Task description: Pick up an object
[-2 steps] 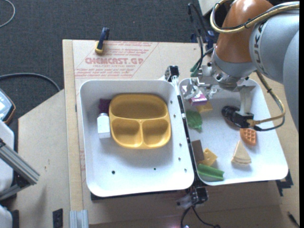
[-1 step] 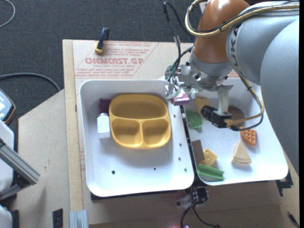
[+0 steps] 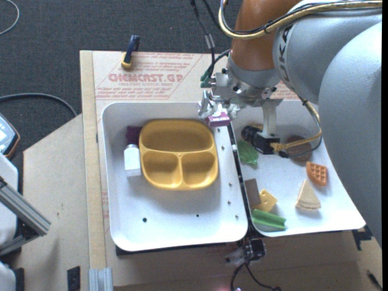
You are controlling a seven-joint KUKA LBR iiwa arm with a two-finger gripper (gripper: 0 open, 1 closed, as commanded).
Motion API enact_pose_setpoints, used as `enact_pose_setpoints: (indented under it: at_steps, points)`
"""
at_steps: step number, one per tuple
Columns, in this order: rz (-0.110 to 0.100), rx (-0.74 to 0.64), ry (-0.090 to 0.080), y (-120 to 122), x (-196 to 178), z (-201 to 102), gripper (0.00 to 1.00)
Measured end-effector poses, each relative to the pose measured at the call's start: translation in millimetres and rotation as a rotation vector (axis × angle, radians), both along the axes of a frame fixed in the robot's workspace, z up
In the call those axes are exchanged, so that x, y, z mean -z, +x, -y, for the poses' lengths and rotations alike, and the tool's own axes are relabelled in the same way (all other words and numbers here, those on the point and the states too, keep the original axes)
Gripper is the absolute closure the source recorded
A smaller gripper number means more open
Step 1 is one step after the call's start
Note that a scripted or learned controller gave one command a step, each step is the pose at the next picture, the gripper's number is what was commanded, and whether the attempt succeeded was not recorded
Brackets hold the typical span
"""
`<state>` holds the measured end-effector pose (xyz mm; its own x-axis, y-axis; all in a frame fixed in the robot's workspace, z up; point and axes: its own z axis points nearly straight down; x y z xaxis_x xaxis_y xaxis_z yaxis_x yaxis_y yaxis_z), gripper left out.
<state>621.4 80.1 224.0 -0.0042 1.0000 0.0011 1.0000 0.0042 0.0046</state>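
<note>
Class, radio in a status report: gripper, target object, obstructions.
Gripper low over bin divider, at yellow tray's far corner. Small magenta block at its tip; grasp unconfirmed. Tray crowds left side.

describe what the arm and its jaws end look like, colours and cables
The arm is bulky, with smooth light grey shells and a glossy orange band above the wrist. Below the band sits a silver metal gripper with a small magenta part at its tip. Yellowish and black cables loop around the orange band.

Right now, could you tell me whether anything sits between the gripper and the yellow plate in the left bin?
Nothing visible does. The gripper hangs over the plate's far right corner, with a small purple block at its tip. A white bottle stands against the plate's left edge, away from the gripper.
</note>
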Motion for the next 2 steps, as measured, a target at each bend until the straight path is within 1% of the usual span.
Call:
enact_pose_setpoints:
  at_steps: [1,2]
  points:
    - [-0.007,0.005,-0.001,-10.5,-5.5,3.1,1.0]
    - [-0.008,0.004,-0.002,-3.1,9.1,-2.6,1.0]
